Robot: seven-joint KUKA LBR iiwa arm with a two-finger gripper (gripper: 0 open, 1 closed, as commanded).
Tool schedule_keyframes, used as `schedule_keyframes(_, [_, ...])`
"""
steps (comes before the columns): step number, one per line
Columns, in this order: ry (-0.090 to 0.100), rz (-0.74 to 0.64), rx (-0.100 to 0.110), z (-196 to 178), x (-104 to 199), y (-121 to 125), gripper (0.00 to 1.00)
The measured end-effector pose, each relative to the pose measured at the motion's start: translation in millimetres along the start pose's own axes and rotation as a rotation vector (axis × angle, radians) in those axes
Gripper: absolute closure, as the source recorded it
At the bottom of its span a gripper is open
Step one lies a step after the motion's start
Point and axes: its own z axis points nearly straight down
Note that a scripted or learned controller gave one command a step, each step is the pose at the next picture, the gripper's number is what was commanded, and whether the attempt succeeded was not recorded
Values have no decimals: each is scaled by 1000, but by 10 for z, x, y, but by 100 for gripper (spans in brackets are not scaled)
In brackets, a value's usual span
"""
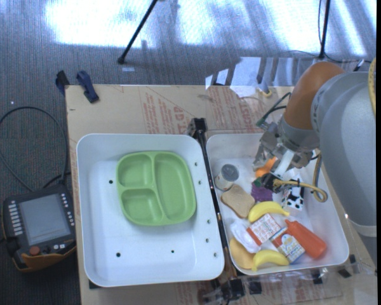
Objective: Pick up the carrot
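- i see the tool (pixel 270 162) low in the right bin (pixel 340 234), at its far side.
- the carrot (pixel 265 168) sits right at its tip, touching a purple toy (pixel 262 192).
- can't tell whether the tool is wide or narrow.
- a green plate (pixel 156 187) lies in the left bin (pixel 95 234).

Robotics lab test cell, as I see it.
My evidence: teach pendant (pixel 39 224) on grey carpet (pixel 25 56), tripod legs (pixel 143 24), cardboard-topped bench (pixel 152 107) with two white bins (pixel 95 234).

The bench (pixel 152 110) bears two white bins (pixel 101 259).
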Motion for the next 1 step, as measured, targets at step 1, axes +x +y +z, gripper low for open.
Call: schedule_keyframes(1, [10,174,-5,-934,904,-1082,100])
